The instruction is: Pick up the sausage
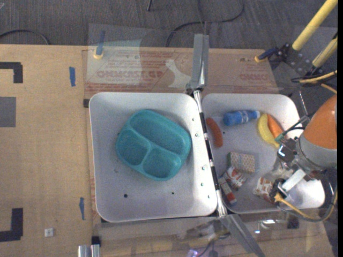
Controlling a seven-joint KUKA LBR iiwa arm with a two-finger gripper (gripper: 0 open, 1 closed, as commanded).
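A: Nearest thing is the arm's orange band (326,125), far right, with the grey wrist below it. Gripper (283,188) hangs low over the right bin (252,101), lower right corner.

B: Jaws?

A: Cannot tell, cables and wrist clutter cover them. A small red-and-white packet (264,188) sits right at the gripper, touching or under it, unclear which.

B: Sausage?

A: Sausage (215,131) lies flat in the right bin, against its left wall, upper half, well apart from the gripper. Long axis runs roughly top to bottom, slightly tilted.

B: Rest of that bin?

A: Blue bottle (240,116) on its side near the top, just right of the sausage. Banana (264,131) with a carrot (275,126) touching it, upper right. Patterned square pack (242,161) in the middle, another red-white wrapper (233,179) just below it.

B: Left bin?

A: Left bin (107,159) holds a teal divided plate (154,144), three compartments, roughly centred.
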